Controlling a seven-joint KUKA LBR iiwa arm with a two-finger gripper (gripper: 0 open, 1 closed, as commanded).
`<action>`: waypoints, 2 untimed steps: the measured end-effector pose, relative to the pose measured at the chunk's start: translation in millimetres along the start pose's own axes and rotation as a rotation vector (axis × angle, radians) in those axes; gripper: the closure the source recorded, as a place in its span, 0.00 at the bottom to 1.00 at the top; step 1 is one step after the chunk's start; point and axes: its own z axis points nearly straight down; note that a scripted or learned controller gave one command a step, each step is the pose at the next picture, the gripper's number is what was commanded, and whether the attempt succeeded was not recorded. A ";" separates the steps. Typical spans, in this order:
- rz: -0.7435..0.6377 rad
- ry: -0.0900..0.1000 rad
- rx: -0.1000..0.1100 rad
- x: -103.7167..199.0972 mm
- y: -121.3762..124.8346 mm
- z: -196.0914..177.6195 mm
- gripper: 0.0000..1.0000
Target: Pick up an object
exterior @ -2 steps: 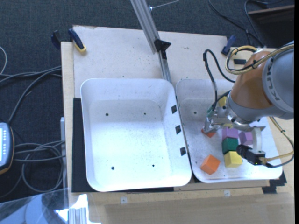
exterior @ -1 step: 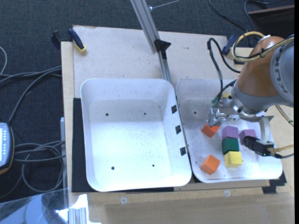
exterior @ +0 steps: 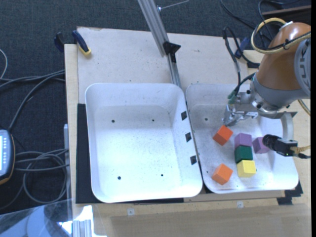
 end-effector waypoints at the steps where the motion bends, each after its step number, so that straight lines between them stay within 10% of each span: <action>1: 0.001 -0.001 0.001 0.1 1.6 -24.4 1.00; 2: -0.003 0.002 0.005 52.1 12.9 -15.2 1.00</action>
